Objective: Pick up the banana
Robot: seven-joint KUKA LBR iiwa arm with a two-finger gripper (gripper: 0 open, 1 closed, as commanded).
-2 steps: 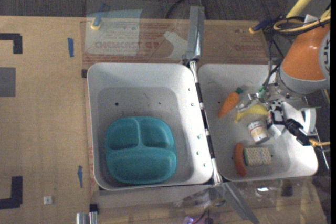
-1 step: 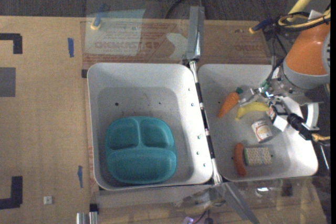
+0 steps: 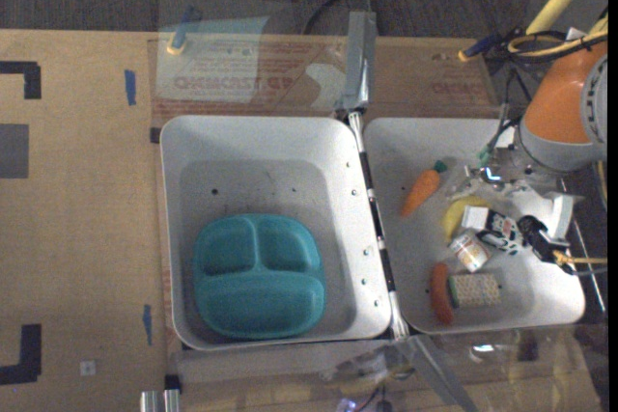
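Banana (image 3: 454, 219) lies in the right bin (image 3: 410, 299), just left of the claw (image 3: 504, 229) and partly hidden by it — whether the claw is apart or together I cannot tell. Grey arm (image 3: 570, 116) reaches in from the right, orange band above the wrist, bent down over the bin — a carrot (image 3: 422, 191) up-left of the claw

I count two white bins (image 3: 193, 150) on the table: one teal divided plate (image 3: 258, 277) in the left bin; in the right, one carrot (image 3: 422, 191), one banana (image 3: 454, 217), one sausage (image 3: 441, 292).

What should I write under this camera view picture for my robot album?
Robot arm's gripper down over the banana in the right bin, beside a carrot; teal tray in the left bin.
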